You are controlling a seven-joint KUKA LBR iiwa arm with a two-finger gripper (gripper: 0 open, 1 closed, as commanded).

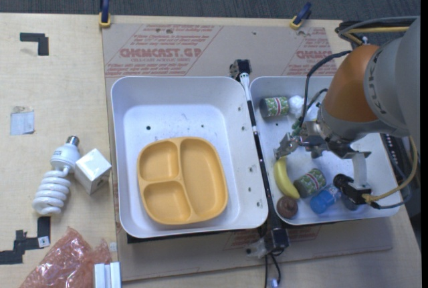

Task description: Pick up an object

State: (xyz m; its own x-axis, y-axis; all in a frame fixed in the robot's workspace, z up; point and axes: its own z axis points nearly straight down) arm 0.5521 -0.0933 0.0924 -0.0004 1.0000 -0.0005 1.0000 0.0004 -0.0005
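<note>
In the right bin point(391, 210), a curved yellow banana point(284, 178) lies near the left wall, at seven o'clock from the gripper point(292, 144). A small green can point(309, 182) sits just beside it at three o'clock. Whether the gripper is apart or together, I cannot tell.

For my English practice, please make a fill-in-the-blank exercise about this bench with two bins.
1. The yellow tray has ___ compartments.
2. The banana lies in the ___ bin.
3. The light bulb rests ___ both bins.
4. The gripper hangs over the ___ bin.

Missing words: three; right; outside; right
</note>
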